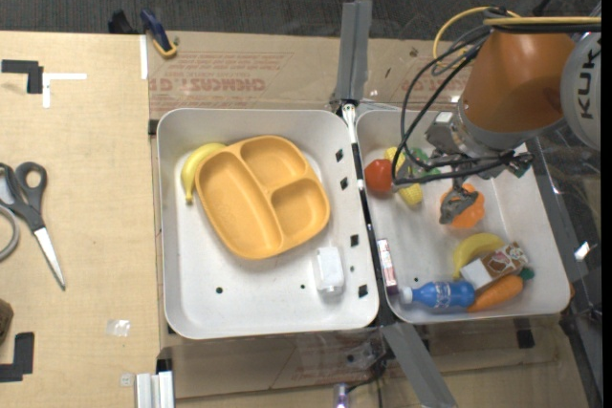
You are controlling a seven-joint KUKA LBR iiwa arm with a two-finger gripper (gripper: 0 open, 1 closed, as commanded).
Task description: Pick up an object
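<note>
Orange toy (462,207), right bin (545,301), below tool (457,175)

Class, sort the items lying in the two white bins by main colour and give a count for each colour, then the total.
Yellow: 4 – divided plate, banana, small piece, lemon-like piece
Orange: 2 – carrot, orange item
Red: 1 – tomato
Blue: 1 – bottle
White: 1 – small block
Brown: 1 – packet
Total: 10

Light: even overhead light is falling brightly on both bins (172,234).
Shadows: lying soft and faint.
Focus: staying mostly sharp.
</note>
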